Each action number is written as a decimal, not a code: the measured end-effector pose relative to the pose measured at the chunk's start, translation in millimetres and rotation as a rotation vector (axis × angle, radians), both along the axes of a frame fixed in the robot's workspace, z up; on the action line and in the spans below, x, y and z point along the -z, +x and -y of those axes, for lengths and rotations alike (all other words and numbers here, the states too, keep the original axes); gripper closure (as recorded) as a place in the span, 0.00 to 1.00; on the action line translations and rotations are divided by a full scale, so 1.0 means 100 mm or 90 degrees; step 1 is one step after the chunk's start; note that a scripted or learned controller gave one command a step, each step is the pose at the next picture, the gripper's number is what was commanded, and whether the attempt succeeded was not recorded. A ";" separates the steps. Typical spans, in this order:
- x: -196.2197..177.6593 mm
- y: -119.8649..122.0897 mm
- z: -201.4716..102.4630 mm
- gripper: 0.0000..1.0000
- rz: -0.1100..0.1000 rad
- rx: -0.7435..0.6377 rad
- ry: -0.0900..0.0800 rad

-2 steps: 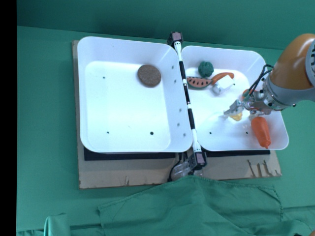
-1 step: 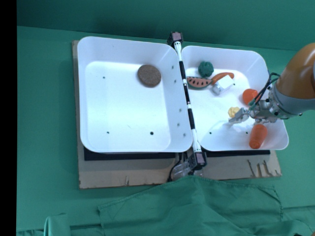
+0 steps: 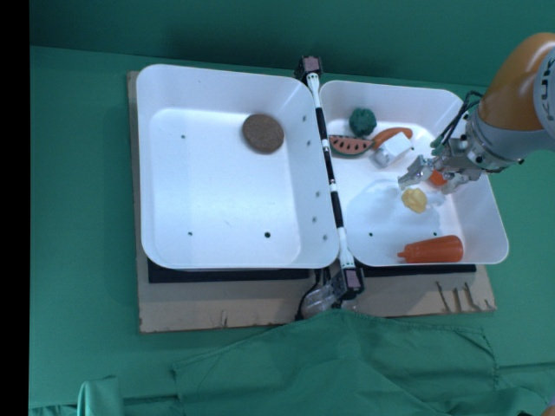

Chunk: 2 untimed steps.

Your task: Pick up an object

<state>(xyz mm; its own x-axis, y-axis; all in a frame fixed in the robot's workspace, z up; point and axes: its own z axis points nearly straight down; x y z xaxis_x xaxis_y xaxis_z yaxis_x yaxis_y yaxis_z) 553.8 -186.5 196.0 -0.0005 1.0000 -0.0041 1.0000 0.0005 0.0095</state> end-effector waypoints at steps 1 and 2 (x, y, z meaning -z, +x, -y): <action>0.10 -0.39 0.02 0.00 0.009 0.003 -0.003; 0.12 0.51 0.01 0.00 0.004 0.000 -0.002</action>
